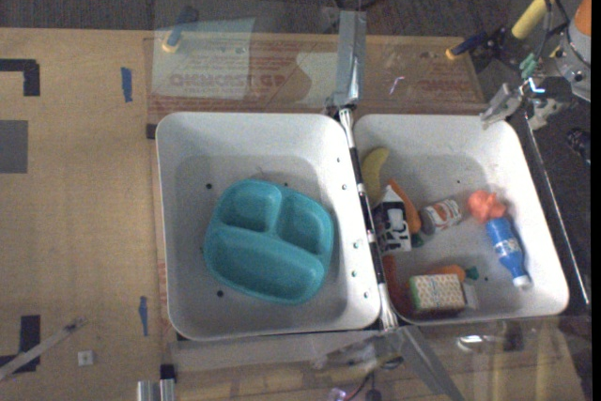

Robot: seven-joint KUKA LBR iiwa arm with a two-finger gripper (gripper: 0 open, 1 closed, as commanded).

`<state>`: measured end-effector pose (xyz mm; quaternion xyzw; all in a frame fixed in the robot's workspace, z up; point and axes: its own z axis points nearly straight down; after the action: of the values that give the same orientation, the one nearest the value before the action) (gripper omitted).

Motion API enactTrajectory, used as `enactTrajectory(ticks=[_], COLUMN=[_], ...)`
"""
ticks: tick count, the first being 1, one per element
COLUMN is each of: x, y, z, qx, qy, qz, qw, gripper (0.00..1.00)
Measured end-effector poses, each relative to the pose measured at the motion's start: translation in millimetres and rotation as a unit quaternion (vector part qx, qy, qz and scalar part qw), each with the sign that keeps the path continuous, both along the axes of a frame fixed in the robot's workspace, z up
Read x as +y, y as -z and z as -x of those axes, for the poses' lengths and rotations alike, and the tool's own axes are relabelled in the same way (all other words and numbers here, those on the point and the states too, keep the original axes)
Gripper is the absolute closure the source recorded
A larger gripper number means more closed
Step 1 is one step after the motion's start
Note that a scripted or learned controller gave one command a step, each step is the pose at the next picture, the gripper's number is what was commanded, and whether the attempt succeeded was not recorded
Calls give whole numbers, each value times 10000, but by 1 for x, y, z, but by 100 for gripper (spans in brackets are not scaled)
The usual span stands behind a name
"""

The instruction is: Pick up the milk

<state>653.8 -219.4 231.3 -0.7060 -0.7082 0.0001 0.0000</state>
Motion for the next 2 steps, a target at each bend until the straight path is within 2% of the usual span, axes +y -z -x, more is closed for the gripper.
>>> enactTrajectory(ticks=[1, 2], x=[32, 43], y=[-17, 75], z=[47, 123], qx=[-10, -9], qy=[-2547, -2826], qz=[4, 1], qw=[9670, 9592], gripper=[0, 0])
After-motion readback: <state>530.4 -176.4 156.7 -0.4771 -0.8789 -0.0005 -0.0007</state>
